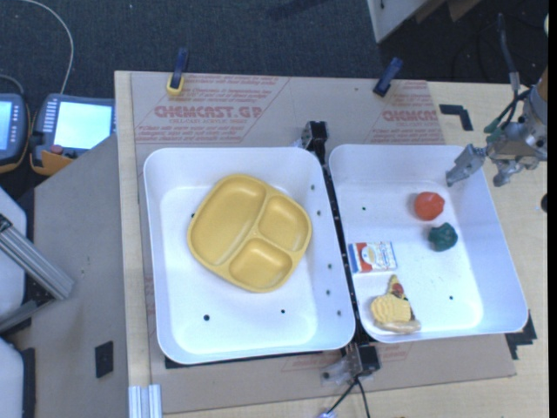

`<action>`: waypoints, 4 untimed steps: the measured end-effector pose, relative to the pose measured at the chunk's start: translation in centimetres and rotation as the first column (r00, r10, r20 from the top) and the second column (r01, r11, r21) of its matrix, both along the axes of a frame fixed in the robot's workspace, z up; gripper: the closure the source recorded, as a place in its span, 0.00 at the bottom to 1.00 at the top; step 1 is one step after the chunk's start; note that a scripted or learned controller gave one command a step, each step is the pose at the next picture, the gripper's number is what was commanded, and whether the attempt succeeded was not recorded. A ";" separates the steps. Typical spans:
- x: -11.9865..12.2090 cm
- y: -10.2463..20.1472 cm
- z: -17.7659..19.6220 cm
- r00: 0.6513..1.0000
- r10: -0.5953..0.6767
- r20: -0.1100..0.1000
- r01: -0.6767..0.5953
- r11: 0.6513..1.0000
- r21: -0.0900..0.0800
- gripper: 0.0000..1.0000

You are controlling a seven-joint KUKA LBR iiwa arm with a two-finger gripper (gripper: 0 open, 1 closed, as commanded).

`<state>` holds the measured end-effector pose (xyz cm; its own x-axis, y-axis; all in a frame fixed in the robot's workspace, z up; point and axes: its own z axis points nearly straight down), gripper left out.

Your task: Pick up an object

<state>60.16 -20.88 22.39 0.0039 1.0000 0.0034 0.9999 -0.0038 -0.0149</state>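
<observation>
The right bin [487,233] holds a red-orange ball [428,205], a dark green lump [443,236], a small white packet with a red and blue label [372,256] and a yellow toy figure [392,308]. My gripper [484,167] hangs over the bin's upper right corner, up and to the right of the red ball. Its two grey fingers [461,165] are spread apart with nothing between them.
The left bin [165,259] carries a yellow divided plate [250,232]. A black divider with clamps [315,134] runs between the bins. Blue clips [386,76] pin the cardboard sheet at the back. Screens [78,122] sit off the bench at far left.
</observation>
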 end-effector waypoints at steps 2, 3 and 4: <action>-0.7 0.6 -4.6 1.000 0.004 0.009 -0.004 1.000 -0.001 0.00; -0.5 1.0 -9.0 1.000 0.006 0.010 -0.006 1.000 -0.002 0.00; -0.6 1.1 -14.2 1.000 0.004 0.010 -0.004 1.000 -0.002 0.00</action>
